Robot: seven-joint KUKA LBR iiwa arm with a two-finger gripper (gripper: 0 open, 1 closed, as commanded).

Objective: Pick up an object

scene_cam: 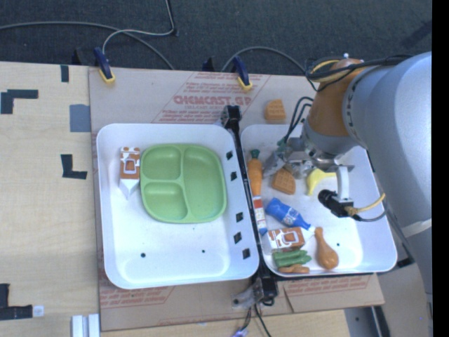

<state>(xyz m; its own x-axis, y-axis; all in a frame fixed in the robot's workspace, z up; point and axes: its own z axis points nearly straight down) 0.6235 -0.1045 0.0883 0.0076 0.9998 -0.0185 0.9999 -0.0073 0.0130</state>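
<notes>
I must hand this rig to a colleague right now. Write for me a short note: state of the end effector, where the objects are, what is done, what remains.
End effector: low in the right bin, near its upper left, right above a tan wedge-shaped piece. Whether it is open or shut cannot be told, and nothing is seen held.
Right bin: orange carrot, blue bottle, small carton, green beans, drumstick, yellow piece.
Left bin: green divided plate, small box beside it.
An orange block lies on the cardboard outside the bins.
Done: nothing lifted yet.
Left: grasp and raise one object.
</notes>
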